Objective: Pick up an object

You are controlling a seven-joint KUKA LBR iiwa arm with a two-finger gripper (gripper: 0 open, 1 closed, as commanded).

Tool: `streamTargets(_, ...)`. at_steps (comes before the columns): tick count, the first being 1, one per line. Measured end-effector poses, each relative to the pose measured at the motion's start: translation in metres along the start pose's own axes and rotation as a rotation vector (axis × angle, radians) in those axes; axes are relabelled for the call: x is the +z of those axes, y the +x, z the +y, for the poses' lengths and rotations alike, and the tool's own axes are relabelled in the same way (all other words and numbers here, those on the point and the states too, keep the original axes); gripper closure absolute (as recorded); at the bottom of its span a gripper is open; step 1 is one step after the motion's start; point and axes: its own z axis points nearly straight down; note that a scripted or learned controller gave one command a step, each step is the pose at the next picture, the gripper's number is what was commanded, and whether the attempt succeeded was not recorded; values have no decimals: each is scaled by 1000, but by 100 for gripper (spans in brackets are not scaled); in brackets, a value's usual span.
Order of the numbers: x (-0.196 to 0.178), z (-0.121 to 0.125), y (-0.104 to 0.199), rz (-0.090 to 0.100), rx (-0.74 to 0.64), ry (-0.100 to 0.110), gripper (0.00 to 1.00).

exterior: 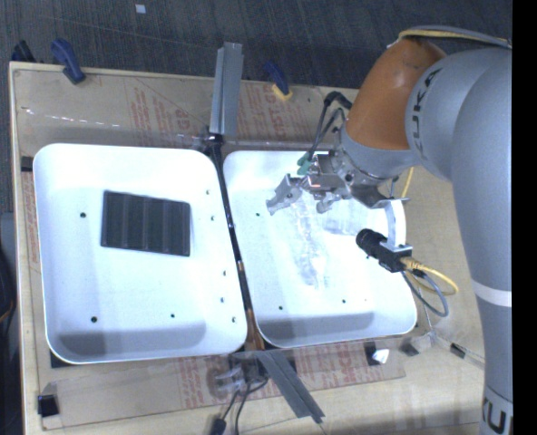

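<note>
A dark grey flat rectangular pad with ribs (146, 223) lies in the left bin (60, 315), toward its upper middle. My gripper (310, 247) hangs over the right bin (278, 329), near the middle of its upper half and well to the right of the pad. Its lower part is translucent and faint against the white floor. I see nothing held in it.
A black plug on a yellow cable (382, 248) hangs off the arm over the right bin's right side. A metal divider bar (226, 89) runs between the bins at the back. Blue clamps (69, 62) sit on the bench's far edge.
</note>
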Motion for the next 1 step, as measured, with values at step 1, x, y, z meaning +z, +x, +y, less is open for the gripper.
streamTargets(1, -2, -15, 7, 1, -126, 1, 0)
